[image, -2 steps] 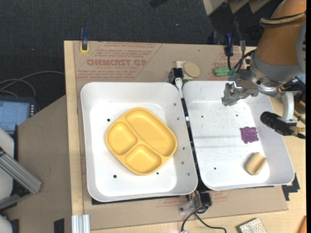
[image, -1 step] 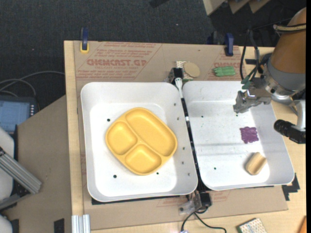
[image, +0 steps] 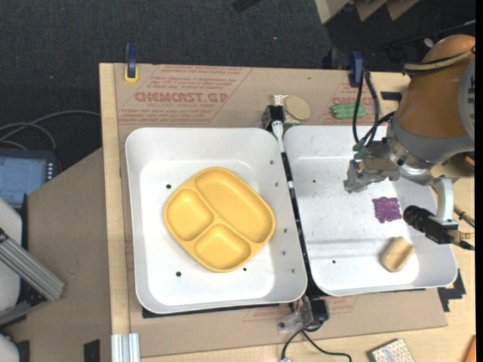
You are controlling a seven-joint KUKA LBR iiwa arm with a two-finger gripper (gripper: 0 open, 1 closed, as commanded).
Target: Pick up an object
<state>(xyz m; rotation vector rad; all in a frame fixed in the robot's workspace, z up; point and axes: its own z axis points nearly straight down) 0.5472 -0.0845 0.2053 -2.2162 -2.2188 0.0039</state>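
Observation:
In the right bin [image: 332, 262] lie a flat purple piece [image: 387, 209] and a tan, bread-like lump [image: 396, 254] near the front right corner. My gripper [image: 361, 179] hangs over the upper middle of this bin, pointing down at bare white floor. It is to the left of the purple piece and a little behind it, and nothing shows in its grasp. The grey and orange arm [image: 434, 111] reaches in from the right above it. A yellow three-compartment plate [image: 219, 219] fills the middle of the left bin [image: 151, 157].
A black part with a cable [image: 426, 223] juts over the right bin's right rim, between the purple piece and the tan lump. On the board behind the bins lie a small green item [image: 347, 111] and a tan disc [image: 299, 109]. A raised divider [image: 290, 194] separates the bins.

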